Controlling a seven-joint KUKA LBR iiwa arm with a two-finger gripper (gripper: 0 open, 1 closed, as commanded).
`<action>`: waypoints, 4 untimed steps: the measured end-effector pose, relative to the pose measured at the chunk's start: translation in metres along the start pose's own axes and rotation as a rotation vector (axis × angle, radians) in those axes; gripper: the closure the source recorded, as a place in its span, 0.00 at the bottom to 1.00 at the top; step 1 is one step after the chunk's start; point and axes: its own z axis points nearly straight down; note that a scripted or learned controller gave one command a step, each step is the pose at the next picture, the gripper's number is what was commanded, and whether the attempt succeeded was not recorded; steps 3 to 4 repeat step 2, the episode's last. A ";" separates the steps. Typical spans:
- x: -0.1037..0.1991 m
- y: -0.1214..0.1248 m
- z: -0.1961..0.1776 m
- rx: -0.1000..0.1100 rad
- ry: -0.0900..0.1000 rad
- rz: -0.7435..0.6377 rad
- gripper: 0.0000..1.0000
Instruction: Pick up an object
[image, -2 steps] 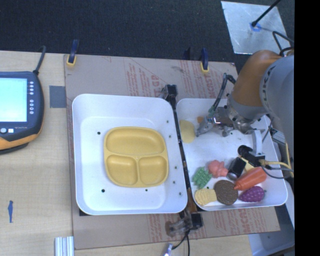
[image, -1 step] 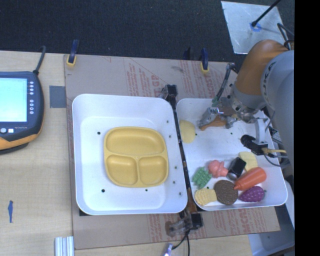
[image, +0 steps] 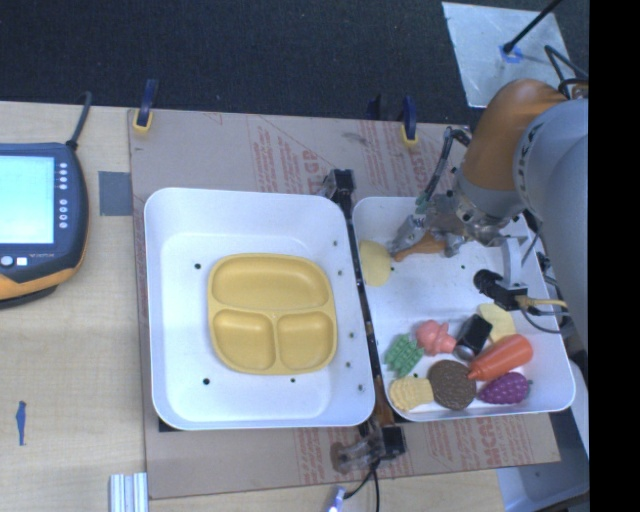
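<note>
Here the hand (image: 412, 238) is hanging low over the far left part of the right bin (image: 560, 400), just beside a pale yellow piece (image: 375, 263) lying at the bin's left wall; whether it is grasping anything I cannot tell. The other toys are sitting in the bin's near corner: carrot (image: 502, 356), grapes (image: 505, 388), cookie (image: 452, 384). The yellow tray (image: 272, 311) is lying in the left bin (image: 175, 380).

- pale yellow piece (image: 375, 263): far-left of right bin (image: 440, 290), against its wall
- toy foods clustered near-right: carrot (image: 500, 356), grapes (image: 504, 388), brown cookie (image: 452, 384), green piece (image: 403, 354)
</note>
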 end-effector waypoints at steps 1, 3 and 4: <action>-0.001 0.000 -0.010 0.002 0.001 -0.002 1.00; 0.052 -0.050 -0.101 -0.008 0.000 -0.001 1.00; 0.052 -0.050 -0.101 -0.008 0.000 -0.001 1.00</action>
